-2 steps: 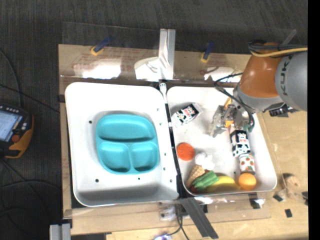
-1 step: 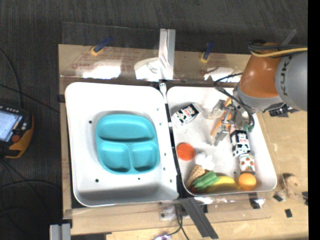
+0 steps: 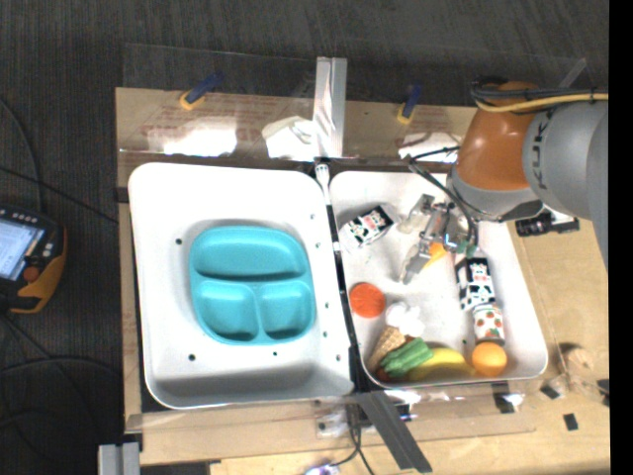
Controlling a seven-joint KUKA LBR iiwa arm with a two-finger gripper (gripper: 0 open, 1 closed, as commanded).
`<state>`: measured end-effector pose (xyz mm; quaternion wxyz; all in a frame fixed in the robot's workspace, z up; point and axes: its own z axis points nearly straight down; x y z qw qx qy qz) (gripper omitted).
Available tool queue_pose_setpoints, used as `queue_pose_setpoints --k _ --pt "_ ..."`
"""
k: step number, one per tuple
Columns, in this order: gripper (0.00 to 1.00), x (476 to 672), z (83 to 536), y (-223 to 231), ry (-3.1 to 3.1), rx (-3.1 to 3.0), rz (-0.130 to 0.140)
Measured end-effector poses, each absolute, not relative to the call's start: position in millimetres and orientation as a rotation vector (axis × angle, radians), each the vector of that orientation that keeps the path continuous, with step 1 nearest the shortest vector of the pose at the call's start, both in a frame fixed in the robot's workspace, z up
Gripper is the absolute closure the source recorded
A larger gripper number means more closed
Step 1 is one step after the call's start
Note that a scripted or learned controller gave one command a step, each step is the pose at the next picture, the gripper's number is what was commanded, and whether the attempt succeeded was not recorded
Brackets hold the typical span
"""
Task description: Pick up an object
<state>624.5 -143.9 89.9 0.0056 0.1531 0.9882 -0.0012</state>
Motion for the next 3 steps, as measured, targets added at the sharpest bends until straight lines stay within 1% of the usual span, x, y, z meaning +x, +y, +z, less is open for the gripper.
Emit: queue_pose_setpoints --k 1,2,3 --pt "0.0 581.6 91 -137 3.065 0.613 0.001" --pt "0.0 530.7 91 -191 2.983 0.938 0.001" --pt "0.0 588.1 90 -161 2.949 1.043 0.0"
